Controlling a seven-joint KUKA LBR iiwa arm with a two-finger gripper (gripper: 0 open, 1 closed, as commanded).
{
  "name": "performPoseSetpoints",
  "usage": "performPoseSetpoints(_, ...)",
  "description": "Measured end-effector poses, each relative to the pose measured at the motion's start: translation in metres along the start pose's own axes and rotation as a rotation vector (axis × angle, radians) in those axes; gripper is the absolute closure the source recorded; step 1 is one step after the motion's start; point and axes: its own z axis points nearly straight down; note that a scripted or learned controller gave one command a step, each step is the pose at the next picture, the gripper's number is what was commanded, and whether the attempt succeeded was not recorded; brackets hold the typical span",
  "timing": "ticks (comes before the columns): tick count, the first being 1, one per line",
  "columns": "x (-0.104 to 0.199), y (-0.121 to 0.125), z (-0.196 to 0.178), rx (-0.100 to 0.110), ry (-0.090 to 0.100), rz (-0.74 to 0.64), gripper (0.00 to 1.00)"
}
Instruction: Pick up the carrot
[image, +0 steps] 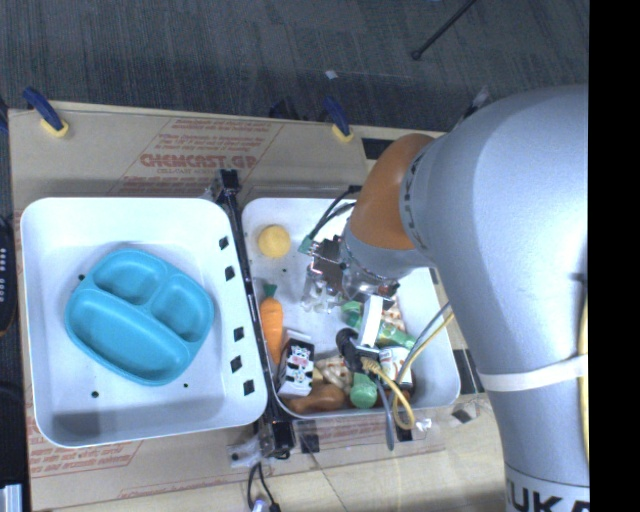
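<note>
Carrot (271, 325) is in the right bin (290, 206), lying lengthwise hard against the left wall, green end toward the far side. There's no gap on the wall side, so the only access is from above or from its view-right flank.

A small black-and-white box (296, 365) sits just beside the carrot's near end. A brown piece (315, 400) and a green piece (363, 393) crowd the front wall. A yellow round fruit (273, 240) is in the far-left corner, apart from the carrot. A strip of bare white floor runs along the carrot's far half.

End effector (322, 292) hangs over that bin, view-right of the carrot's far end, near but apart, with nothing visibly held. Can't tell how wide it's set. The arm covers the bin's right side.

The left bin (60, 215) holds a blue divided plate (140, 315), with open floor around it. Both bins are on the cardboard-covered tabletop (200, 150).
</note>
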Motion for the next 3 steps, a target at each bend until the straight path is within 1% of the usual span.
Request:
performPoseSetpoints(1,0.000,0.000,0.000,0.000,0.000,0.000,0.00)
performPoseSetpoints(2,-0.022,-0.021,0.027,-0.018,0.012,0.349,0.00)
performPoseSetpoints(3,-0.020,-0.022,0.018,-0.009,0.013,0.342,1.00)
